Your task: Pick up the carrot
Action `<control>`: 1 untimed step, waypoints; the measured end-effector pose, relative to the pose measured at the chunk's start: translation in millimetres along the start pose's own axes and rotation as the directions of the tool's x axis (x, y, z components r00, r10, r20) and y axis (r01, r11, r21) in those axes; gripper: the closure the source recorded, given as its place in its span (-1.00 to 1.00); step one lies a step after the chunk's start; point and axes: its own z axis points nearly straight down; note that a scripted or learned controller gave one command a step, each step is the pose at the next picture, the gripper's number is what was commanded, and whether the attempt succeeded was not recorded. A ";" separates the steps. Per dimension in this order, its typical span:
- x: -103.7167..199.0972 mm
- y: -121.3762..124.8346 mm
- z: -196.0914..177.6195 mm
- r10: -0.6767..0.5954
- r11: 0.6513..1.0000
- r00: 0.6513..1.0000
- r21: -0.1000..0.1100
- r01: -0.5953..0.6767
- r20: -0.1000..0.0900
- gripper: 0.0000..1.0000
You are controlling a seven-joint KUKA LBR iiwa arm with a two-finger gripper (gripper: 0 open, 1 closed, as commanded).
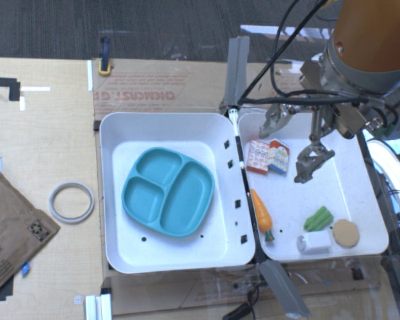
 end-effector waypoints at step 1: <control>0.0 -0.1 0.0 0.000 1.000 1.000 0.000 0.000 0.000 -1.00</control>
